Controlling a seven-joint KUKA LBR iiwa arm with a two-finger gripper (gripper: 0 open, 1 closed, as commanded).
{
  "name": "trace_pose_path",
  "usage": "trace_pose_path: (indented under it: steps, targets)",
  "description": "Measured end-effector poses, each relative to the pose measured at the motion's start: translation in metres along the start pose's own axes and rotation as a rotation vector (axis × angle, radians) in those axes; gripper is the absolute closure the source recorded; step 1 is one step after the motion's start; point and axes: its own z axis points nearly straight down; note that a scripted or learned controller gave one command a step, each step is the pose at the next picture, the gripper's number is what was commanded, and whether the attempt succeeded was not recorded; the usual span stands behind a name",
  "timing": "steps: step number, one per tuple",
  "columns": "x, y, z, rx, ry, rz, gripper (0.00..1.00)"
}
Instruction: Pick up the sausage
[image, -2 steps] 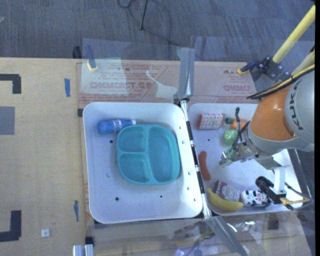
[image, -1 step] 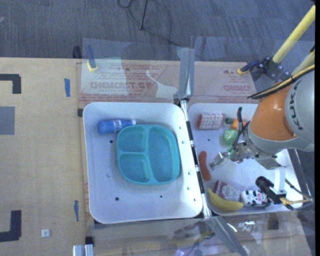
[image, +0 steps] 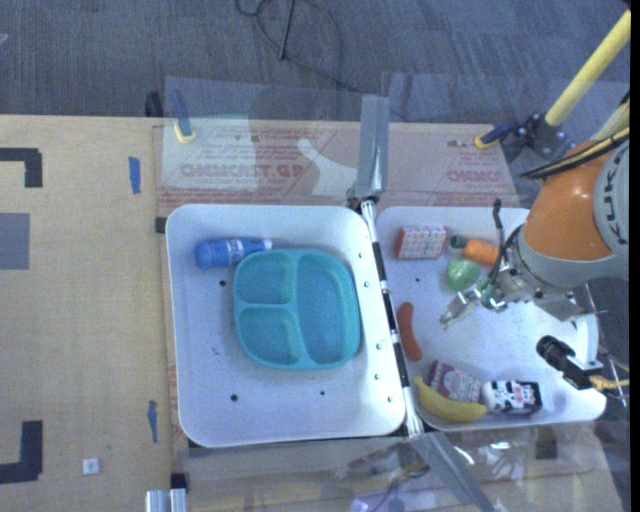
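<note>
The sausage (image: 408, 331) is a reddish-brown link lying lengthwise near the left wall of the right bin (image: 520, 375). My gripper (image: 465, 303) hangs over the middle of that bin, to the right of the sausage and a little above it in the view, apart from it. Its fingers (image: 451, 313) are spread and nothing sits between them. A green round item (image: 462, 272) lies just behind the gripper.
The right bin also holds a patterned box (image: 421, 242), a carrot (image: 479, 250), a banana (image: 448, 403), a pink packet (image: 456, 380) and a black-and-white carton (image: 513, 396). The left bin (image: 200, 390) holds a teal divided plate (image: 296, 308) and a blue bottle (image: 228, 251).
</note>
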Motion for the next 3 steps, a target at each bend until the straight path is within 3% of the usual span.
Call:
trace_pose_path:
  steps: [1,2,3]
  targets:
    - [0.073,0.044,-0.067,0.000,0.001,-0.061,0.00]
    - [0.129,-0.007,-0.066,0.002,0.002,-0.108,0.00]
    - [0.077,-0.039,-0.066,0.002,0.002,-0.100,0.00]
